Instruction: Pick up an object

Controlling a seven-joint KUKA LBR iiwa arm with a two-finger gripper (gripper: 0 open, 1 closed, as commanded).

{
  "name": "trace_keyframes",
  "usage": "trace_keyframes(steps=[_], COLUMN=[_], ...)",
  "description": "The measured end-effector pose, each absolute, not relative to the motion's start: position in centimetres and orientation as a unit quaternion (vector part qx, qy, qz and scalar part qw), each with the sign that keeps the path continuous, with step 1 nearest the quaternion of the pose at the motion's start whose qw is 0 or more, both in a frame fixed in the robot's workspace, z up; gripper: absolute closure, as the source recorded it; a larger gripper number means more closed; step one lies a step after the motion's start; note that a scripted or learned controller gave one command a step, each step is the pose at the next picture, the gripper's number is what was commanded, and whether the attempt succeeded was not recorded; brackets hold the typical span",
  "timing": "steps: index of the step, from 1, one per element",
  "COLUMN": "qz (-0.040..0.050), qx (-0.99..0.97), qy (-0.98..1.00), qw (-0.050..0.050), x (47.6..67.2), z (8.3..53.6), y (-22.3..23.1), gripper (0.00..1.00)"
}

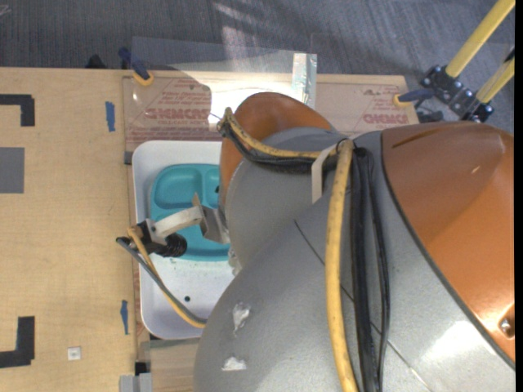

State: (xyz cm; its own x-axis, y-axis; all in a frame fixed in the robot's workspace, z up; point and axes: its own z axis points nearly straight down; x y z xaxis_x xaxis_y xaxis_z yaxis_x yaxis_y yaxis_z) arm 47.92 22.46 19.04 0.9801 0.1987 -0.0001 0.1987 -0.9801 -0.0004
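Observation:
A turquoise compartment tray [174, 189] lies in a white bin [144, 160], toward the bin's far end. My gripper [211, 224] hangs low over the tray's right side, just under the grey wrist. The bulky grey and orange arm [343, 251] covers the gripper from above, so its fingertips are hidden. I see nothing that I can tell is held. The arm hides the right part of the bin and whatever lies there.
A tan bench top [65, 219] with black corner marks and blue tape strips stretches left of the bin. A clear plastic sheet [176, 104] stands behind the bin. Yellow poles [490, 23] cross the top right corner. The bin's near floor [167, 296] shows bare white.

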Motion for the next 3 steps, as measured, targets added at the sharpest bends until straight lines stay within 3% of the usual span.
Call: trace_keyframes(steps=[1, 2, 3], qz=[-0.0044, 0.0021, 0.0011], qx=[-0.995, -0.969, -0.995], qy=[-0.101, -0.247, -0.100], qw=[0.002, 0.000, 0.000], x=[49.2, 47.8, 47.9], z=[31.4, 26.0, 22.2], y=[22.5, 22.5, 22.3], gripper=[1.00, 1.00, 1.00])
